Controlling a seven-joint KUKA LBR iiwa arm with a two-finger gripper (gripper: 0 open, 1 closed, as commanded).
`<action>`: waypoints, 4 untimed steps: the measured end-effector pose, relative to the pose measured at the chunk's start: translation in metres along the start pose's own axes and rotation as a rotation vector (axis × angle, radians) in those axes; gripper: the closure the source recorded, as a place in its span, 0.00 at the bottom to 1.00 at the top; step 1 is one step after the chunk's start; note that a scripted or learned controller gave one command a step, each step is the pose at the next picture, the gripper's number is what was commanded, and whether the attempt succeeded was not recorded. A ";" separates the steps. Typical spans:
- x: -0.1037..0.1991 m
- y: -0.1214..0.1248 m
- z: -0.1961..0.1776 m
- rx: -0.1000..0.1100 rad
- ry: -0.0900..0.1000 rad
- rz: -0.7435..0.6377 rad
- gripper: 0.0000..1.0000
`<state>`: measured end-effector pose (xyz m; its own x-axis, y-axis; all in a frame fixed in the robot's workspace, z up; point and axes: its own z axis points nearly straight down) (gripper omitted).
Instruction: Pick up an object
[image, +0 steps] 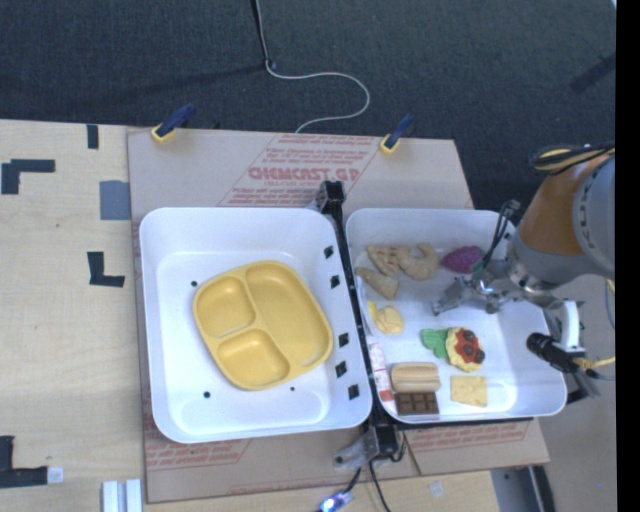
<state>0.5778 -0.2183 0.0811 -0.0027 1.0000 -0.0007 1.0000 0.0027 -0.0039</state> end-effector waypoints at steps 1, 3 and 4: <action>0.000 0.001 -0.012 -0.002 -0.002 -0.001 1.00; 0.006 0.002 -0.113 -0.006 0.000 0.001 1.00; 0.007 0.003 -0.144 -0.004 0.001 0.001 1.00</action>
<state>0.5809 -0.2116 0.2247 -0.0020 1.0000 0.0000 1.0000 0.0020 -0.0003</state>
